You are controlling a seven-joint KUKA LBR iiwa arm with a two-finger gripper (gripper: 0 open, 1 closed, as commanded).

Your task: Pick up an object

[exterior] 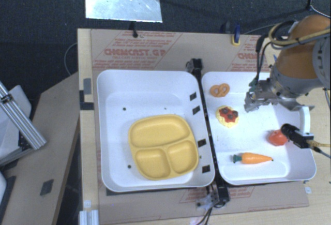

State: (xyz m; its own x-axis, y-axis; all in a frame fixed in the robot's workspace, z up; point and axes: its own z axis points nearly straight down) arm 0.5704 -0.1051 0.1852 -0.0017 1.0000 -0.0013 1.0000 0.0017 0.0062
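The gripper [252, 103] hangs over the right bin [295, 175], its tip just right of the small round pizza toy [227, 116]; whether it is open or closed cannot be told from this view, and no object is seen in its grasp. Taking the pizza toy as reference: a pretzel [219, 90] lies just above it, a carrot [252, 158] lies below and to its right, and a red tomato [277, 137] lies farther right. Left of it, the left bin [114, 115] holds a yellow compartment tray [163, 145].
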